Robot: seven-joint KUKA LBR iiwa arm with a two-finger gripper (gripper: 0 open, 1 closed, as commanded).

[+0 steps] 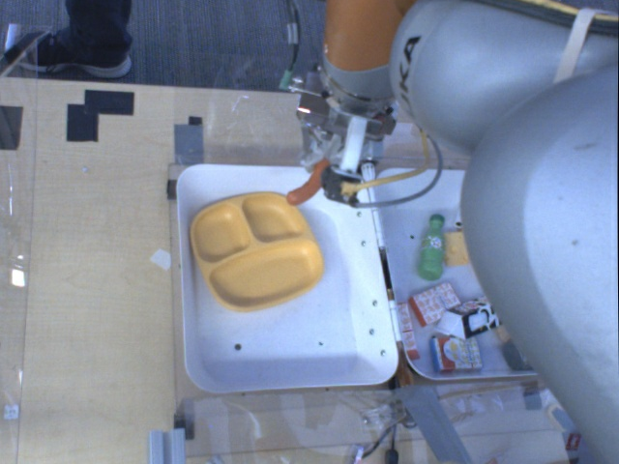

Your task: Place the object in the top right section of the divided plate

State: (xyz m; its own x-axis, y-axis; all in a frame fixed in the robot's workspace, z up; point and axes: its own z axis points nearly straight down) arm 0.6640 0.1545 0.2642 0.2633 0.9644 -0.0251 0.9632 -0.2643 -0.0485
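A yellow divided plate (254,250) lies in the left white bin (290,356), with two small sections at its far side and one large section nearer the camera. My gripper (316,169) hangs over the bin's far right corner, just beyond the plate's top right section. An orange, sausage-shaped object (305,188) sticks out from under the gripper, tilted down to the left, and its lower end sits right at the plate's far right rim. It appears held between the fingers.
The right bin (416,361) holds a green bottle (430,247), a yellow item (456,249) and several small red-and-white packages (440,322). The large grey arm covers most of the right side. Bare bin floor lies in front of the plate.
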